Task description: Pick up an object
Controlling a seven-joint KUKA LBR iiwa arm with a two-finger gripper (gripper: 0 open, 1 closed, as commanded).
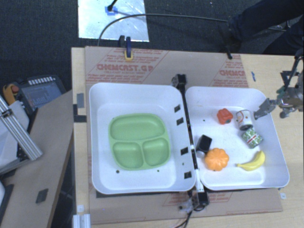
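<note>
1. The arm (290,96) is reaching in at the far right edge, beside the right bin (273,175), and the jaws (262,109) are hanging over that bin's right rim, just beside the can (251,137) and a small white cup-like item (243,118).
2. No object is being lifted yet: the orange pumpkin (216,158), banana (251,161), red piece (224,116) and black block (204,142) are all lying in the right bin, while the green tray (139,141) is sitting alone in the left bin (99,127).
3. To do this step well, I judge the arm should be centring over one object that is lying apart from its neighbours; the pumpkin or banana is offering more free room than the can and cup, which are lying almost touching.
4. Coming straight down, with the jaws straddling the object's narrow side, is likely reducing the risk of nudging it away or catching the bin wall.
5. The jaws are too small and blurred here: I cannot tell whether they are released or clenched, and nothing is visibly sitting between them or touching them.
</note>
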